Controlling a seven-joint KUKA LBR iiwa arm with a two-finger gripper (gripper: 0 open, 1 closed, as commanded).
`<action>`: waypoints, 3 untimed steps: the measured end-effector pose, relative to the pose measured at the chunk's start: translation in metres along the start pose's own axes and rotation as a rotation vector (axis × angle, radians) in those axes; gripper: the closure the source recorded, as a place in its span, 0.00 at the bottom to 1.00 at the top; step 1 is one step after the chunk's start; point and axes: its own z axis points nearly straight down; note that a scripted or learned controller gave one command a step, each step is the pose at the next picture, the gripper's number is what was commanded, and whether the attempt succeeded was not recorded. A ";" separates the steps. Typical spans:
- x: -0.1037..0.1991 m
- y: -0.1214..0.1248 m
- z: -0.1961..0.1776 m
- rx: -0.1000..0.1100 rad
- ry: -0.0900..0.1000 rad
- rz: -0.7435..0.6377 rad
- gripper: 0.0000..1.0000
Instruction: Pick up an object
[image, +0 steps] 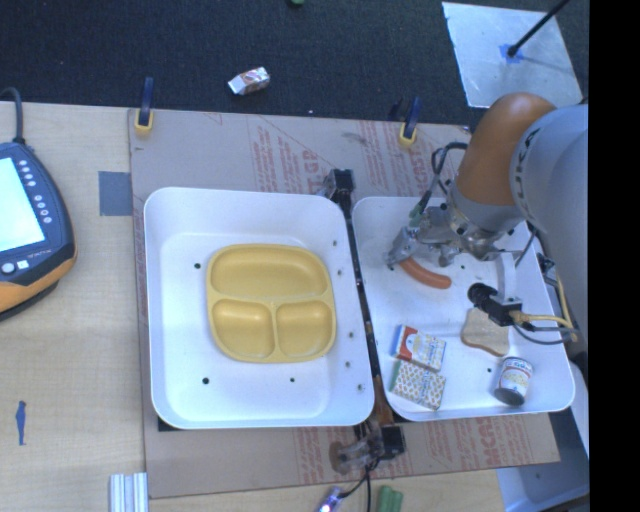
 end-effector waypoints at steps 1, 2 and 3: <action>0.003 0.007 0.000 -0.001 -0.001 0.000 0.00; 0.001 0.008 0.000 -0.003 -0.001 0.001 0.00; 0.005 -0.001 0.000 0.004 0.000 0.002 0.00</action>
